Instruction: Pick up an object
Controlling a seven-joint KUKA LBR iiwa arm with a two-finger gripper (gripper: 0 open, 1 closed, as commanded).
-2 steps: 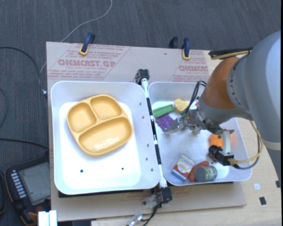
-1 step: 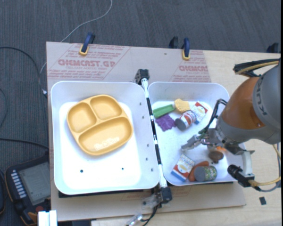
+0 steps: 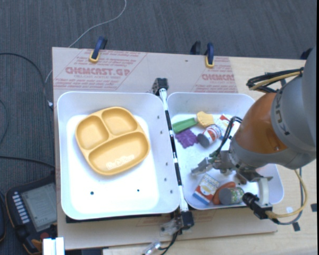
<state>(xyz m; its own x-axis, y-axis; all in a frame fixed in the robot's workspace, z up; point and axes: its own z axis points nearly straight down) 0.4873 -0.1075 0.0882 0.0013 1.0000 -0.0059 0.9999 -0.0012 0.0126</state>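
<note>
I'm looking down on a bench w/ two shallow white bins side by side. The left bin [image 3: 69, 195] holds one thing: a yellow divided plate [image 3: 112, 139] w/ three compartments, sitting toward the bin's far-left corner.

The right bin [image 3: 279, 187] holds a small clutter. Along its far edge, nearest the divider: a green block [image 3: 184, 124], a purple piece [image 3: 187, 138] just beside it, a yellow corn-like toy [image 3: 205, 119], and a small can-shaped item [image 3: 208, 137] w/ a dark end. Near the bin's front edge: a white and red packet [image 3: 206, 187], and touching it a red and grey-green rounded toy [image 3: 227, 195].

The arm (grey, orange band) covers the bin's right side. Its gripper [image 3: 215, 162] sits low over the bin's middle, above the packet; I can't tell how it's set, or whether it has anything.
</note>
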